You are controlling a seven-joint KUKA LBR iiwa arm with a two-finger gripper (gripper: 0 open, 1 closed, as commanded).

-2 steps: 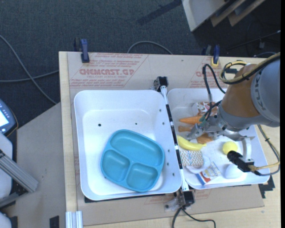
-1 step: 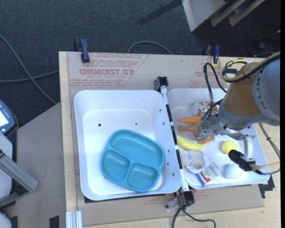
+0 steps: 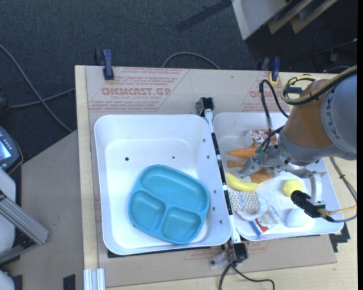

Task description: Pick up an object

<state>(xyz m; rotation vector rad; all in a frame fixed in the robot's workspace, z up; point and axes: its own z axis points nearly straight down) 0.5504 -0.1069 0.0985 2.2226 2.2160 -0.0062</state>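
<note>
Arm (image 3: 323, 122) runs off the frame's right side — its base and upper links not seen. Its bulk covers the middle and far part of the right bin (image 3: 227, 122); whatever lies under it cannot be told. Gripper (image 3: 256, 161) sits low among clutter; fingers too small and tangled with the items to read. Orange item (image 3: 243, 152) partly tucked under the wrist. Small printed packets (image 3: 265, 218) near the front rim — labels too small to read. Dark device (image 3: 7, 148) at left edge cut off. Shelf-like object (image 3: 283, 14) cropped at top.
</note>
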